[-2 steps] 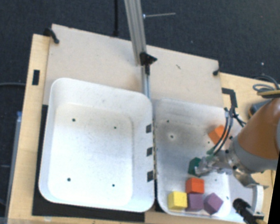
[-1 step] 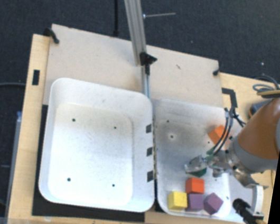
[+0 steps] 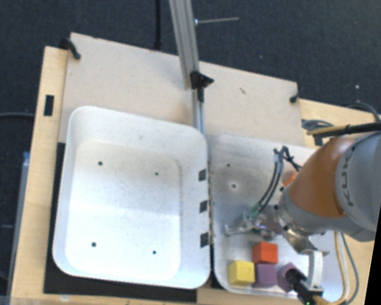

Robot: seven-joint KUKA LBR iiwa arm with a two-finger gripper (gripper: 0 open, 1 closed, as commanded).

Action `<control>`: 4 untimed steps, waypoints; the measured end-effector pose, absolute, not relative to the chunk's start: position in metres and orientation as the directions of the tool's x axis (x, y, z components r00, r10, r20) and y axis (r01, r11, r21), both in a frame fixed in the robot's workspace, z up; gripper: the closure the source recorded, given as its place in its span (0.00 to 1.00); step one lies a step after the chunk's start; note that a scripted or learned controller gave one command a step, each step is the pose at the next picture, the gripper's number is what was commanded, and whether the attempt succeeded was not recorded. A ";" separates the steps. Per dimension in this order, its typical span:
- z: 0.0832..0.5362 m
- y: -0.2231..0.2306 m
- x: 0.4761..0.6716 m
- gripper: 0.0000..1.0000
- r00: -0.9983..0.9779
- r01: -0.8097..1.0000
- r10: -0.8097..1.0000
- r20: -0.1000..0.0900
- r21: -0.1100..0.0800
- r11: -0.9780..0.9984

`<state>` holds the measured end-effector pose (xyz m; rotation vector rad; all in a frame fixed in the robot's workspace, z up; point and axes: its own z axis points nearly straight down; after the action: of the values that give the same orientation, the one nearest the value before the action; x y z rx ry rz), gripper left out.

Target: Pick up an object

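Camera view: two white bins sit side by side on the tabletop [image 3: 151, 83]. The left bin [image 3: 85, 129] takes the middle left of the frame, and the right bin [image 3: 236, 160] lies at centre right, touching it along one side. The grey arm with its orange band [image 3: 317, 181] comes in from the right edge and bends down over the right bin. Its gripper [image 3: 254, 225] hangs low in that bin, just above and left of the blocks; whether it is wide or narrow cannot be told. At the bin's lower end lie an orange block [image 3: 266, 253], a yellow block [image 3: 242, 273] and a purple block [image 3: 267, 274], close together, the orange one above the other two. A metal pole [image 3: 186, 30] slants from the top of the frame down to the bins.
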<state>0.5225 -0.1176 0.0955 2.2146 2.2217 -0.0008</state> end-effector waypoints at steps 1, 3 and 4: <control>0.097 -0.093 0.577 0.00 -0.006 1.000 1.000 0.000 0.005 0.006; 0.201 -0.049 0.484 1.00 -0.006 1.000 1.000 0.002 0.005 0.006; 0.196 -0.051 0.484 0.00 -0.001 1.000 1.000 0.001 0.001 0.001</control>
<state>0.4845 -0.0507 0.1964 2.2203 2.2225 0.0021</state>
